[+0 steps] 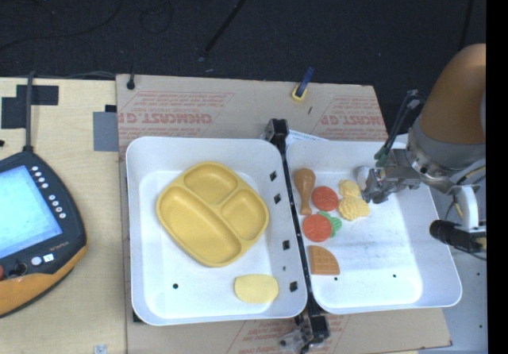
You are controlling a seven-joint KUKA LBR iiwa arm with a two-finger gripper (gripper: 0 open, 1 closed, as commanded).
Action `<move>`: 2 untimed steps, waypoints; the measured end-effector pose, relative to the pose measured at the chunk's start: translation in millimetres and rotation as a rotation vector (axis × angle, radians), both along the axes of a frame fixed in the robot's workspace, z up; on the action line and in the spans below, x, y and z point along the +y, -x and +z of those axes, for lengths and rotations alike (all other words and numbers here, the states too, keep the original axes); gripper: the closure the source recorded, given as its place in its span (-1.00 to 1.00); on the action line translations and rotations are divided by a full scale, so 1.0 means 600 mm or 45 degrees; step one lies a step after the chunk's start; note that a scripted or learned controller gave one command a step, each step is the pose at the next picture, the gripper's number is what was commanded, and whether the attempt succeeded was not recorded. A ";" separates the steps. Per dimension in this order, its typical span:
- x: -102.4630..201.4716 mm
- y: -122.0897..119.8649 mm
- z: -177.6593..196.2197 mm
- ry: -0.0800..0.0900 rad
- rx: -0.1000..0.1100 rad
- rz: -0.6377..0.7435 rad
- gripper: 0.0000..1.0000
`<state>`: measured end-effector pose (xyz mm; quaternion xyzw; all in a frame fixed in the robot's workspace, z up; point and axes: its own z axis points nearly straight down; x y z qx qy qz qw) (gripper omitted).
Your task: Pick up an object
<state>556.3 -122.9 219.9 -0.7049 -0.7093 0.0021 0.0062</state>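
The right bin [413, 281] holds several toy foods: a brown drumstick [304, 188], a red tomato slice [324, 198], a red tomato with green leaf [318, 227], a yellow corn-like piece [353, 208], a small yellow piece [347, 187] and an orange wedge [323, 261]. My gripper [373, 188] hangs low over the bin, just right of the yellow pieces. Its fingers are too dark and small to read. Nothing is visibly held.
The left bin [147, 186] carries a yellow divided plate [211, 213] and a pale yellow oval piece [255, 289]. A black divider [287, 209] separates the bins. A teach pendant [32, 225] lies on the bench at far left. The arm's body [452, 118] looms over the right bin's far edge.
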 end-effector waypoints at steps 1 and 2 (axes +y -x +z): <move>0.055 0.083 0.211 0.006 -0.024 -0.004 1.00; 0.176 0.131 0.173 0.004 -0.007 -0.001 1.00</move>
